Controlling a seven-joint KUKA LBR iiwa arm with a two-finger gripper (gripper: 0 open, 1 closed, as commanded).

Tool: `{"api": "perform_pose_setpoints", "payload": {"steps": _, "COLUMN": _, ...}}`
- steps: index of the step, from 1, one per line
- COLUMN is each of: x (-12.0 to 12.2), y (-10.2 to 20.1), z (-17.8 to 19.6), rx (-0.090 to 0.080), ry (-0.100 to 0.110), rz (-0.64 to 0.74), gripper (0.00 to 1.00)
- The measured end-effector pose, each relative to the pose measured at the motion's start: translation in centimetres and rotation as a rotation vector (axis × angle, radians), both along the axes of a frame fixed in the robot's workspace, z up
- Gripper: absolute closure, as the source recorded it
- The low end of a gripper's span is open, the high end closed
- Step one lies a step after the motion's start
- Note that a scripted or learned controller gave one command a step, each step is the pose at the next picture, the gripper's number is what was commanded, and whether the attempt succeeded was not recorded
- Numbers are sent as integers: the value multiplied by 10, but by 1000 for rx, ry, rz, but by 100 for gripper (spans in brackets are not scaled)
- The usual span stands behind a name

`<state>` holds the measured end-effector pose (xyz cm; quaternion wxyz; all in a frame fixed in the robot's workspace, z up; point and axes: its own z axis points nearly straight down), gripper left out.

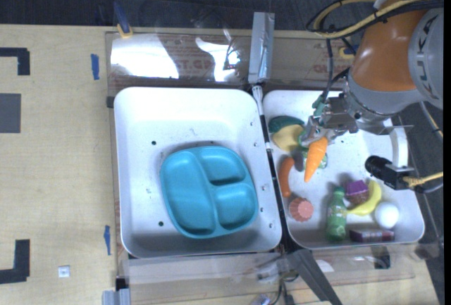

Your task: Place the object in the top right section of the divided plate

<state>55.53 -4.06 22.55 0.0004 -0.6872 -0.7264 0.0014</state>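
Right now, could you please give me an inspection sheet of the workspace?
Surface: two white bins side by side; left bin holds the plate.
Job's things: blue divided plate, nothing in its sections; carrot hanging tip-down from the gripper.
Clutter: right bin holds green bottle, banana, white egg, other toy food.
Grippers: shut on the carrot's top.
Cables: black and yellow cables beside the arm.
Surroundings: wooden bench.

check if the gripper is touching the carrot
Touching. The camera view shows the carrot's top end pinched at the gripper, its tip hanging over the right bin.
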Motion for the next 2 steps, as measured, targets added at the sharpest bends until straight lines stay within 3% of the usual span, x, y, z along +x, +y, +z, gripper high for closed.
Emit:
{"api": "perform_pose_setpoints", "payload": {"steps": 1, "x": -75, "y": -31, "z": 56, "rx": 2, "ry": 1, "rz": -165, "gripper": 100}}
{"api": "perform_pose_setpoints", "payload": {"steps": 2, "x": -74, "y": -31, "z": 64, "rx": 0, "ry": 4, "rz": -164, "gripper": 100}}
